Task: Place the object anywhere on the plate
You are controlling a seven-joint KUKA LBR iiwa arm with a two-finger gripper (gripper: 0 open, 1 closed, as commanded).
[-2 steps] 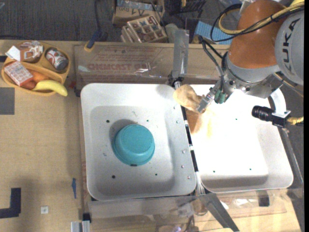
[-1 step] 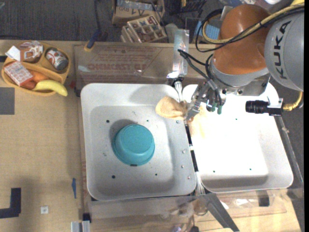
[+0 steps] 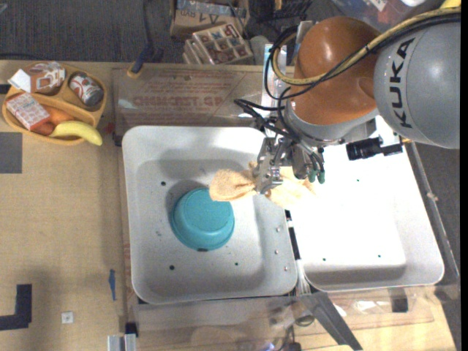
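Hand (image 3: 269,175) pinching tan cloth-like object (image 3: 232,186), which dangles from fingers over left bin (image 3: 139,196), near that bin's right wall. Teal plate (image 3: 204,219) sits mid-bin, just below-left of object; object edge appears to overlap plate rim. Held high likely for carrying clear of bin wall. Release over plate not yet done.

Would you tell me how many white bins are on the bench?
2. The left bin holds the blue plate; the right bin sits beside it, partly under the arm.
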